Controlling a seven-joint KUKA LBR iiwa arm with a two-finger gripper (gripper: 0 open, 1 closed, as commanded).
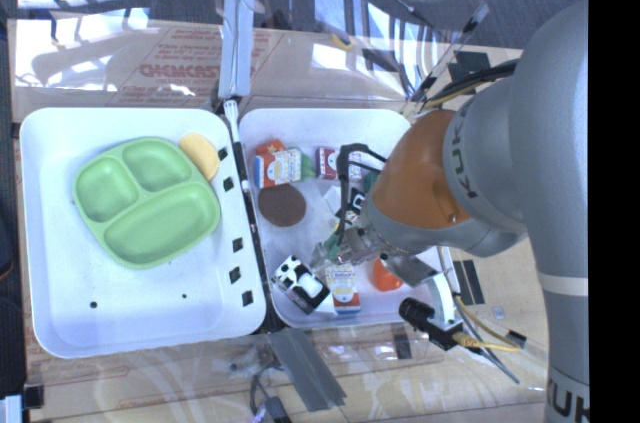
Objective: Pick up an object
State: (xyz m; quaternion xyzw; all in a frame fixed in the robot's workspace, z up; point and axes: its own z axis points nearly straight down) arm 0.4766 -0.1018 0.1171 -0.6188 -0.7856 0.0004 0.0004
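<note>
While the jaws (341,263) hang low in the right bin (262,126), small carton (344,291) just below, grip state unclear.

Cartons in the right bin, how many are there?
3: one carton at the bin's far left, a second beside it, a third by the near wall under the gripper. The arm may hide more.

Divided plate (147,201) in left bin (50,241); cartons (277,163) in right bin (300,123).
</note>
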